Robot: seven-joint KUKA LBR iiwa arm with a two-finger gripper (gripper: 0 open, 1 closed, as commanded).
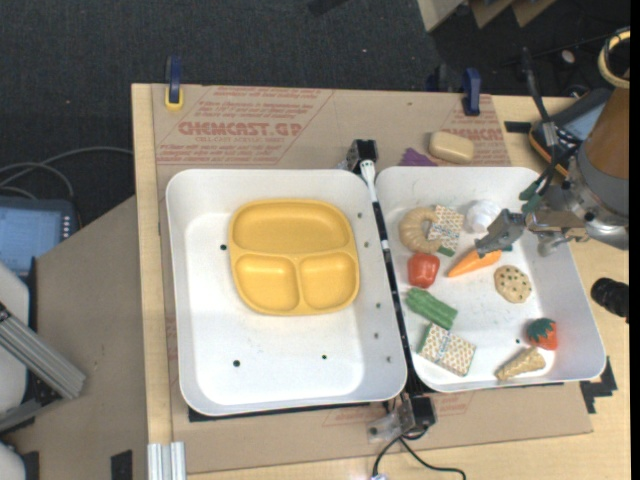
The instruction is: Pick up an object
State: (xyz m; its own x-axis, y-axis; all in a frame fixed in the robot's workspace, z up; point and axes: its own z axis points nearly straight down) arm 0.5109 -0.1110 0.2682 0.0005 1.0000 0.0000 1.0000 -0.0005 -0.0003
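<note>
Claw [503,230] spread apart over smooth orange carrot [473,262], right of frame; one round speckled cookie [513,284], two patterned sandwiches [447,349]

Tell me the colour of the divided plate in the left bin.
The divided plate is yellow, seen plainly in the camera view.

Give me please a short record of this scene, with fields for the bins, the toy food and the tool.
left bin: holds a yellow divided plate
right bin: holds toy food
food near tool: carrot, cookie, tomato
outside the bins: beige piece on the board
tool: over the right bin, just above the carrot
grasp: nothing seen held
</note>
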